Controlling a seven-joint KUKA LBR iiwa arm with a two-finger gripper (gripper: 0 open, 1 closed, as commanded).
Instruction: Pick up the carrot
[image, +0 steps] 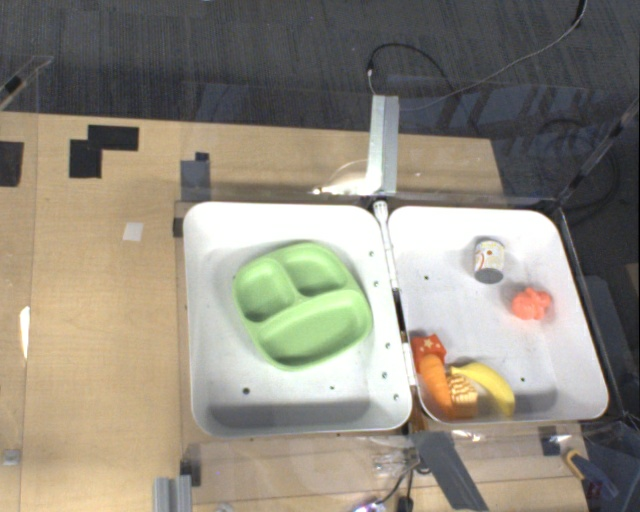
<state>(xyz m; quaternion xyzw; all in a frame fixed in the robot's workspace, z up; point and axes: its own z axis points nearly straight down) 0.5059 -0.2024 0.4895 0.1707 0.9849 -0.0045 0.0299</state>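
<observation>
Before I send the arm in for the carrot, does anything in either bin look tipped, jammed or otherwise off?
Mostly tidy. The small can in the right bin looks tipped on its side. The carrot is crowded into the near-left corner, touching a banana and a red piece, against the bin wall. The green plate sits slightly askew.

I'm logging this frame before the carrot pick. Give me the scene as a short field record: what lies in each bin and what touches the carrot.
left bin: green divided plate
right bin: carrot, banana, small can, orange-red lumpy item, red item
carrot position: near left corner of the right bin, by the divider
carrot neighbours: banana close on its right, red item at its far end
carrot status: lying in the bin, not lifted
</observation>
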